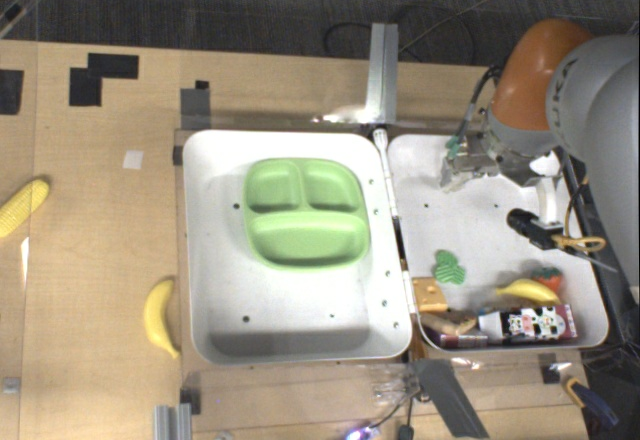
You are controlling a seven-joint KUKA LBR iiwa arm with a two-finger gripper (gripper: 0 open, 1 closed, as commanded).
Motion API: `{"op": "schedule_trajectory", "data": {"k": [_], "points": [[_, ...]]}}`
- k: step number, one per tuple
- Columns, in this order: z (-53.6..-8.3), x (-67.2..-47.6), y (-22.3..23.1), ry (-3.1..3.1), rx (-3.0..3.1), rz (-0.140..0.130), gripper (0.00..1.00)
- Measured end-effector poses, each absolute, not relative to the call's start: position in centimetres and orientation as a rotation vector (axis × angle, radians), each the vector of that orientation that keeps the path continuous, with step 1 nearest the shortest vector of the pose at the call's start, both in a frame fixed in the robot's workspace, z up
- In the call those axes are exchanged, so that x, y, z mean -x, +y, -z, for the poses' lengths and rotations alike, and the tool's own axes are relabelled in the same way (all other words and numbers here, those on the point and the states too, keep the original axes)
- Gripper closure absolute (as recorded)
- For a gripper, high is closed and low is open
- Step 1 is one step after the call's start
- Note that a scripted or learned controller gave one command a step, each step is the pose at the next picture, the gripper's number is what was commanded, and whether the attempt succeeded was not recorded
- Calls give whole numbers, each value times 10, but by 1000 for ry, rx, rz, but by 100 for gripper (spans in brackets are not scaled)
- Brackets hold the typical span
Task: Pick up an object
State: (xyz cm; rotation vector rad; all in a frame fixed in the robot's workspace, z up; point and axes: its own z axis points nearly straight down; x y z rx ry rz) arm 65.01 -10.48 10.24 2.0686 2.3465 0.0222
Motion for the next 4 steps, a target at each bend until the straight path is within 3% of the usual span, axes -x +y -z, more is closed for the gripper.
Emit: {"op": "schedule_trajectory", "data": {"k": [1, 2, 3, 4], "points": [[-102, -650, -105, 2347, -2069, -22, 0], [-90, -619, -94, 2360, -2057, -12, 0], [-91, -539, -105, 2429, -1975, -12, 0], [-103, -542, -102, 2429, -1969, -25, 100]]}}
